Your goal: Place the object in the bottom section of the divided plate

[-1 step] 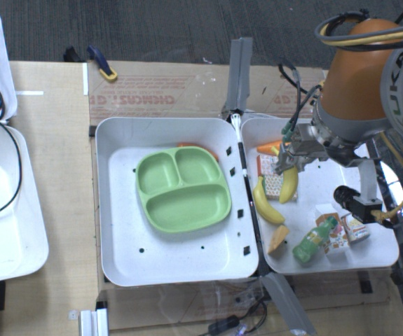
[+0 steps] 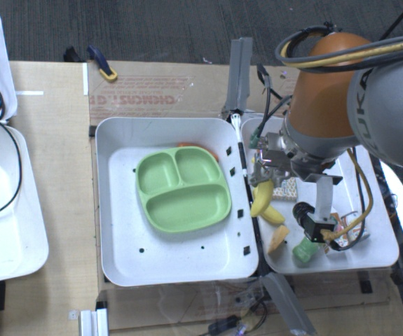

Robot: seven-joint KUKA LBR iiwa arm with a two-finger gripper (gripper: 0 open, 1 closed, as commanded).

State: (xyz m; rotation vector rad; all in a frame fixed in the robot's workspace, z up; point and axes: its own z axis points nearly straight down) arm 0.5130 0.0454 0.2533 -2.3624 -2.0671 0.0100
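Observation:
A light green divided plate (image 2: 183, 187) lies in the left bin (image 2: 117, 208). Its large bottom section (image 2: 187, 206) holds nothing, and neither do the two small sections at the top. My gripper (image 2: 261, 168) hangs under the orange wrist band over the left edge of the right bin (image 2: 369, 254). It is just above a yellow banana (image 2: 265, 205). The arm's body hides the fingers, and I see nothing held between them.
The right bin also holds a tan piece (image 2: 278, 238), a green piece (image 2: 304, 250) and a pale speckled block (image 2: 286, 188). Cables and a black fitting (image 2: 306, 217) hang by the arm. A small orange thing (image 2: 187, 145) peeks from behind the plate's far rim.

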